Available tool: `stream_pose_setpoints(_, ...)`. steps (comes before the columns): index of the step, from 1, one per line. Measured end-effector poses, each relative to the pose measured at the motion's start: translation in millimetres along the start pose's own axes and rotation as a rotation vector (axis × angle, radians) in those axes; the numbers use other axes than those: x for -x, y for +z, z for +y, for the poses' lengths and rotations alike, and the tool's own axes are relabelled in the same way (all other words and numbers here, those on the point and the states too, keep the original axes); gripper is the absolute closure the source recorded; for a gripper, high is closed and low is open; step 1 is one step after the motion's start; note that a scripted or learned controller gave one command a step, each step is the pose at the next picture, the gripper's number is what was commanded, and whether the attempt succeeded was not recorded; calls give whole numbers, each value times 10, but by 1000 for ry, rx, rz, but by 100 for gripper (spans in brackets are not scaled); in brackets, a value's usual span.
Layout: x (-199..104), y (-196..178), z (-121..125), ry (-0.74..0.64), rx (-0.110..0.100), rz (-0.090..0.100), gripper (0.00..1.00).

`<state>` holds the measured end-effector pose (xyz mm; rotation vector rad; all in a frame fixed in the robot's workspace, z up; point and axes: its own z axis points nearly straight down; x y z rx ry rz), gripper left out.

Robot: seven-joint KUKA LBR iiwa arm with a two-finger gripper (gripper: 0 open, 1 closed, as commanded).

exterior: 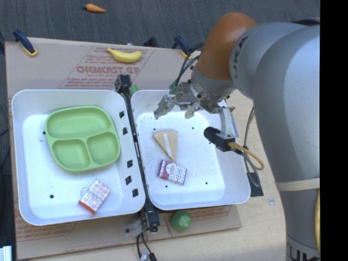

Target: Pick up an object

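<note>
In the right bin (231,185) lie a tan cheese wedge (166,142) and, just in front of it, a small red and white carton (172,172). My gripper (175,109) hangs above the far part of this bin, behind the wedge and apart from it. Its two fingers (162,107) stand spread with nothing between them. The left bin (22,162) bears a green divided plate (82,137) and a red and white packet (94,195) near its front.
A yellow banana (124,54) lies on the cardboard behind the bins. A green ball (181,220) sits at the front edge below the right bin. An orange carrot (94,7) lies on the floor at the back. The arm's bulk covers the right side.
</note>
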<state>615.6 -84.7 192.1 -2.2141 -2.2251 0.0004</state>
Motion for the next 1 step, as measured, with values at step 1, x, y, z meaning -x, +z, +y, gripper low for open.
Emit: stream_pose_setpoints(1, -791, 7, -115, -3, -2, -2, 0)
